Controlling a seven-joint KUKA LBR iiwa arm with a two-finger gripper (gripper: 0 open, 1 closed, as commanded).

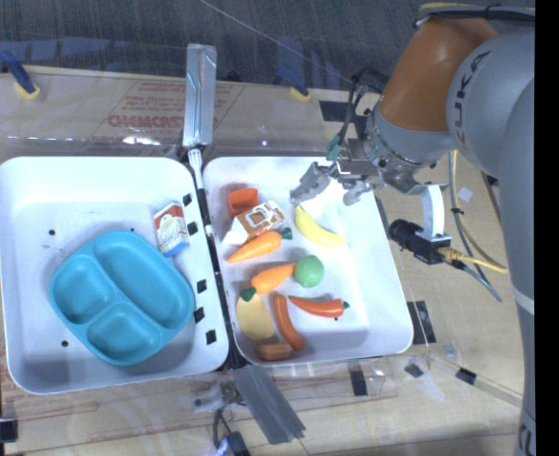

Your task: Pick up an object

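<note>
Pincer (335, 186) spread open, holding nothing, above right bin (386, 264); banana (318, 228) just below, carrots (254, 246), lime (309, 271) crowded nearby.

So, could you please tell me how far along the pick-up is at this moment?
Done: nothing is lifted; the banana, carrots and green ball all lie in the right bin. In hand: the gripper hovers over that bin's far end, jaws spread with nothing between them. Left: descending, closing on one item, probably the banana just below, and raising it.

Open jaws (334, 186) above banana (318, 227)
</note>
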